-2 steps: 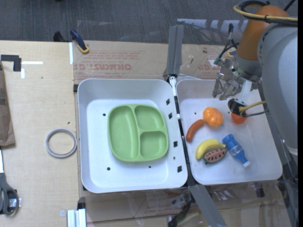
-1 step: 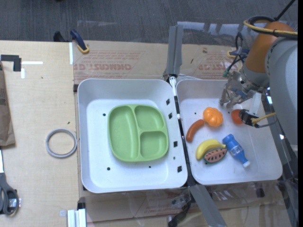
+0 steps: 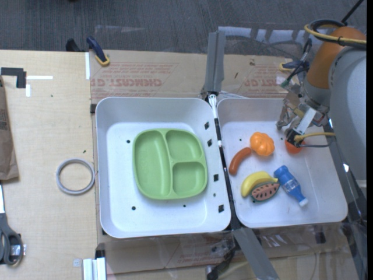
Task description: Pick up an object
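The gripper (image 3: pixel 293 127) sits over the upper right area of the right bin (image 3: pixel 326 214), with the grey arm (image 3: pixel 349 92) and its orange band entering from 3 o'clock. Whether it is open, closed or holding anything cannot be determined from this view. A small red-orange object (image 3: pixel 293 146) lies directly below it at 6 o'clock, touching or nearly touching the tool; its identity is not resolvable. The orange pepper (image 3: pixel 262 144) lies near the gripper at roughly 8 o'clock, clearly apart from it. The red sausage (image 3: pixel 239 160) lies beside the pepper, further out at 8 o'clock, tilted. The banana (image 3: pixel 255 181) lies at about 7 o'clock from the gripper, with the watermelon slice (image 3: pixel 265 191) touching its lower edge. The blue bottle (image 3: pixel 289 184) lies on its side at 6 o'clock, well below the gripper and just beside the watermelon slice. The left bin (image 3: pixel 111 203) holds a green divided plate (image 3: pixel 171 164) at its centre.
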Tool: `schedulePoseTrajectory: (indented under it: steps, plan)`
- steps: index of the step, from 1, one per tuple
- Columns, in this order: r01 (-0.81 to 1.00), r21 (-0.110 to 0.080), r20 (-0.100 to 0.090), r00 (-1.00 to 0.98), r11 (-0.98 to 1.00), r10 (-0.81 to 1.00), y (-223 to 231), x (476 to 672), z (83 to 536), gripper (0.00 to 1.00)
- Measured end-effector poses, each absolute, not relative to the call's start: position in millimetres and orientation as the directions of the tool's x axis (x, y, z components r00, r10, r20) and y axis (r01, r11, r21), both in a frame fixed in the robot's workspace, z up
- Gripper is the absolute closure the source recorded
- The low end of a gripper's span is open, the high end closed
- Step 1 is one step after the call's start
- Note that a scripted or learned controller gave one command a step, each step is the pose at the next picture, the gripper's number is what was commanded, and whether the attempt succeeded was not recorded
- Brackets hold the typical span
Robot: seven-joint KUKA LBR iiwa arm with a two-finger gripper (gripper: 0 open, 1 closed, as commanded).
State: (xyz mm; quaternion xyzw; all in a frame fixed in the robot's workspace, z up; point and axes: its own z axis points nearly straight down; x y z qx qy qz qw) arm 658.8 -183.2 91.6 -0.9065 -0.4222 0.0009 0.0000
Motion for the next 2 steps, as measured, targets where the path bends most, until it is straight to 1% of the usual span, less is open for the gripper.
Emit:
schedulePoseTrajectory:
  steps: [1,2]
  plan:
    - [0.59,-0.003,-0.003,0.807,-0.807,0.59,-165.2,648.0,90.4,1.0]
    - [0.466,-0.001,-0.002,0.885,-0.885,0.466,-208.2,639.3,91.3,1.0]
